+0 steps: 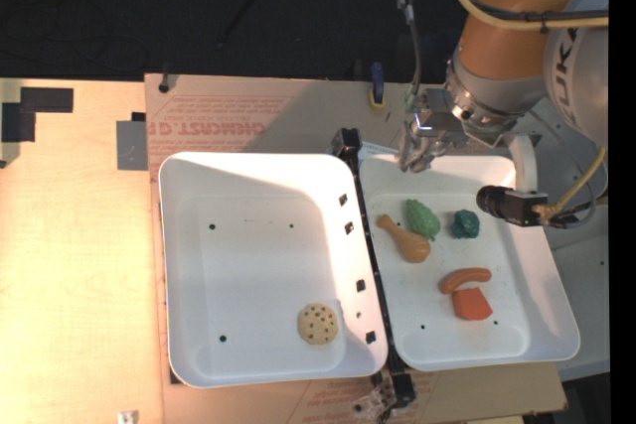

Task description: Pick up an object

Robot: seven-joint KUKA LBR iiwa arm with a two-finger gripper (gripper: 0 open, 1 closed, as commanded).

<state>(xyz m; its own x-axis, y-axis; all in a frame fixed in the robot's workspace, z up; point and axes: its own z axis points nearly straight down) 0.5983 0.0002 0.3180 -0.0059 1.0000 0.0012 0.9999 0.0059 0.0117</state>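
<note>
Camera view: bench seen from above at a slant, two white bins side by side.
Left bin (pixel 189 213): holds a cookie (pixel 318 324) near its front right corner.
Right bin (pixel 556 313): holds five small toy foods, all toward its middle.
Drumstick (pixel 404 239): lies slantwise near the left wall, thin end toward the divider.
Broccoli (pixel 421 218): touches the drumstick's thick end on its far side.
Teal lump (pixel 465 224): just right of the broccoli, apart from it.
Sausage (pixel 464 280): lies crosswise, nearer the front.
Red block (pixel 473 304): just in front of the sausage, touching or nearly so.
Handling: the pieces look like light, stiff plastic with smooth skins, so likely to slip or skid under a glancing touch; none looks fragile.
Where to grip: the drumstick across its thin shaft, or the sausage across its width, seems the surest hold; the block's flat sides would also suit.
Arm (pixel 517 25): reaches in from the right, orange band high over the right bin's far right corner, wrist bent downward.
Gripper (pixel 415 160): hangs over the far left corner of the right bin, well short of the foods; fingers point down, slightly parted, with nothing between them.
Stage: judged as approach; no object is yet taken.
</note>
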